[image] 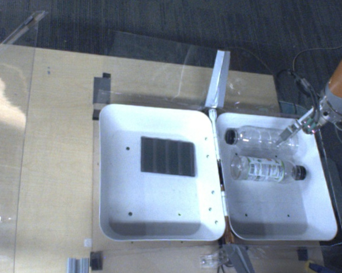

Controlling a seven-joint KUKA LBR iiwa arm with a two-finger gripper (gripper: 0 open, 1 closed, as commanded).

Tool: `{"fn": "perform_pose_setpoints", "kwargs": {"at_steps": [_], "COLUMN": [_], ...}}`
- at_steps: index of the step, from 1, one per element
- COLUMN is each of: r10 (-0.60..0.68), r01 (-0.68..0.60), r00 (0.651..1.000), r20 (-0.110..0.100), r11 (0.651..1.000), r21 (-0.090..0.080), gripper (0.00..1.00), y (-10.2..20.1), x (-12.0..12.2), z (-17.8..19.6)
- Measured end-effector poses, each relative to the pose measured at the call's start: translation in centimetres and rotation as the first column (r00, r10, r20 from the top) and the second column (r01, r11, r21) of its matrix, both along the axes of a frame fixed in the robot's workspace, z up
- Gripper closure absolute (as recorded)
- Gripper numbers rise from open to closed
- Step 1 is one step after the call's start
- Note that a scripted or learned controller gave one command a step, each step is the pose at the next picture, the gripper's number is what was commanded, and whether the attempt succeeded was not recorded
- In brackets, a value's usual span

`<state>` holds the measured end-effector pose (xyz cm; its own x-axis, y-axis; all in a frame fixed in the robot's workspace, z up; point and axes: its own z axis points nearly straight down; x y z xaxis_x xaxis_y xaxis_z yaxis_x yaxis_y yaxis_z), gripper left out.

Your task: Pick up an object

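Metal gripper [288, 134] is reaching into the right bin [321, 223] over the upper bottle [257, 136]; its grip state cannot be told. Clear plastic, both bottles are looking empty, so probably light, slick, crushable; mid-body is seeming the best hold. Lower bottle [267, 169] is carrying a printed label, unreadable. Left bin [108, 175] is housing a dark ribbed pad [168, 156].

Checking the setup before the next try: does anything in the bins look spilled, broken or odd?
Nothing looks spilled or broken. Two clear bottles lie on their sides in the right bin, one behind the labelled one, caps pointing opposite ways. A dark ribbed pad lies flat in the left bin.
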<state>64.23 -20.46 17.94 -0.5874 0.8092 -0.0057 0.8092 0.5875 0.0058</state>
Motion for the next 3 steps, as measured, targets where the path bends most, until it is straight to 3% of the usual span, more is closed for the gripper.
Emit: {"fn": "perform_pose_setpoints", "kwargs": {"at_steps": [1, 2, 3], "r10": [0.016, 0.256, -0.002], "r01": [-0.016, -0.256, 0.002], "r00": [1.000, 0.967, 1.000], "r20": [0.003, 0.001, 0.001], "r11": [1.000, 0.967, 1.000], "r21": [-0.001, -0.002, 0.000], "gripper": [0.00, 0.00, 0.00], "y": [0.0, 6.5, 8.3], "x": [2.9, -6.1, -6.5], "z": [-1.1, -8.6, -6.0]}}
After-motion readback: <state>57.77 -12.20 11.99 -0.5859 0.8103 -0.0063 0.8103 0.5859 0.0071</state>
